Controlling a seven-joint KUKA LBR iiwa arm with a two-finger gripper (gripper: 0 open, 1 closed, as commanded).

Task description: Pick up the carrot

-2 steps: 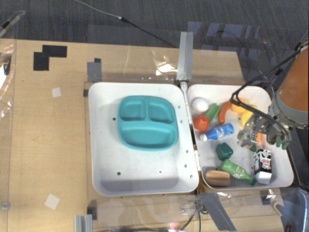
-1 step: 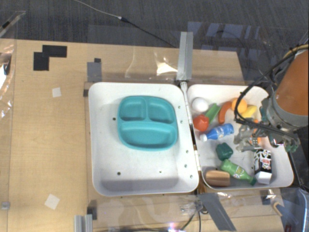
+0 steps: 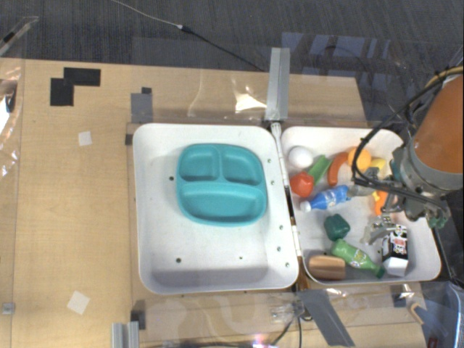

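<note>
The carrot (image 3: 338,170) is an orange-red piece with a green end. It lies in the upper middle of the right bin (image 3: 428,270), between a white ball (image 3: 299,155) and a yellow-orange toy (image 3: 364,158). My gripper (image 3: 378,230) hangs low over the right part of the same bin, below and to the right of the carrot and well apart from it. It is next to a black-and-white carton (image 3: 396,246). A small orange piece (image 3: 379,199) shows just above the gripper, partly hidden by the wrist and cables.
The right bin also holds a red tomato (image 3: 302,185), a blue bottle (image 3: 326,198), a dark green piece (image 3: 336,228), a green bottle (image 3: 356,257) and a bread roll (image 3: 326,267). The left bin (image 3: 156,267) holds a teal divided plate (image 3: 221,183).
</note>
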